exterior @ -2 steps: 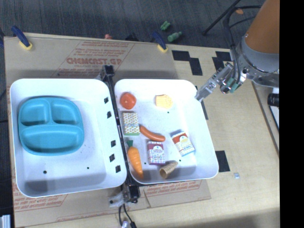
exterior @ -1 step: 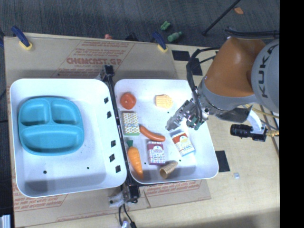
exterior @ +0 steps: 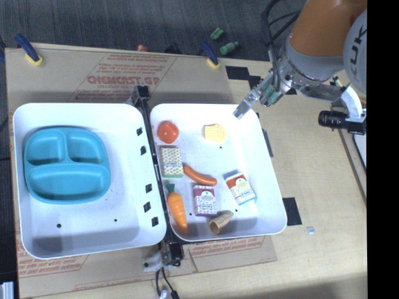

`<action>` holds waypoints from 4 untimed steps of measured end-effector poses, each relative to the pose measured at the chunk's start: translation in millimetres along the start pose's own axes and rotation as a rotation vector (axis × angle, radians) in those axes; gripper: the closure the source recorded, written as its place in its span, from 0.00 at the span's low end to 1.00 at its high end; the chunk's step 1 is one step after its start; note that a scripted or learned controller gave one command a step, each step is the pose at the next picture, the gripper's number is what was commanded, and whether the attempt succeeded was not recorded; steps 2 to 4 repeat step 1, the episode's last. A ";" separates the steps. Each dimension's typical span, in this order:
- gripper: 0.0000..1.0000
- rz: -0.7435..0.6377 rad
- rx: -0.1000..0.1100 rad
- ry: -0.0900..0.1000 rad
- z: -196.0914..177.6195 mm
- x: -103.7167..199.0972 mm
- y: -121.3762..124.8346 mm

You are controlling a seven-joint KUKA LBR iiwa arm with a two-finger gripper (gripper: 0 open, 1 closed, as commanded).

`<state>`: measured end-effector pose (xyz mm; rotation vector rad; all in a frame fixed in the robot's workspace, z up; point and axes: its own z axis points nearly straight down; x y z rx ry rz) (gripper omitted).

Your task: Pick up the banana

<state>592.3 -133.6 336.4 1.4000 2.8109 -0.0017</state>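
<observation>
Over the far right corner of the right bin (exterior: 269, 185) hangs the gripper (exterior: 242, 109), tilted down and leftward from the grey and orange arm (exterior: 318, 23); whether the pincer is apart or together cannot be told at this slant, and nothing is seen held in it. Nearest to it, just inside that corner by the far edge, lies a small yellow item (exterior: 214, 132), apart from its neighbours; whether this is the banana cannot be told for certain. Along the same far edge, toward the left wall, sits a red tomato (exterior: 167, 131). Below it stand a patterned box (exterior: 171, 162) and an orange carrot (exterior: 177, 209) against the left wall. An orange-red sausage (exterior: 199, 175) lies mid-bin, above a dark red packet (exterior: 205, 200). A small carton (exterior: 240, 187) and an ice-cream cone (exterior: 220, 221) occupy the near right part. A blue divided tray (exterior: 65, 165) rests in the left bin (exterior: 81, 242).
</observation>
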 end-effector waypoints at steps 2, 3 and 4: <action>1.00 -0.054 0.003 0.004 150.1 -26.0 22.2; 1.00 -0.054 0.003 0.004 150.1 -26.0 22.2; 1.00 -0.054 0.003 0.004 150.1 -26.0 22.2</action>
